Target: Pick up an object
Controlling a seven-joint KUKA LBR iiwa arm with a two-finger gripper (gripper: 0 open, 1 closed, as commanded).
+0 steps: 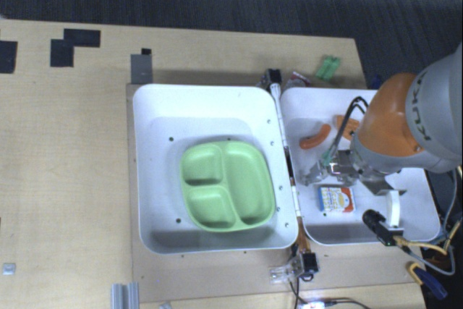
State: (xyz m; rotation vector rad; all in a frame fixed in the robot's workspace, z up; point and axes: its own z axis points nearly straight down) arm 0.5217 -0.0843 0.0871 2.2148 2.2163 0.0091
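The left bin (148, 155) holds a green divided tray (228, 184), lying flat near its middle. In the right bin (427, 217), an orange sausage-shaped piece (315, 136) lies toward the far-left corner, and a small printed packet (336, 199) lies flat nearer the front. The gripper (325, 168) hangs between them, just above the packet; its opening is too blurred to judge, and it seems to hold nothing. For a clean pick, centre over the packet and descend straight.
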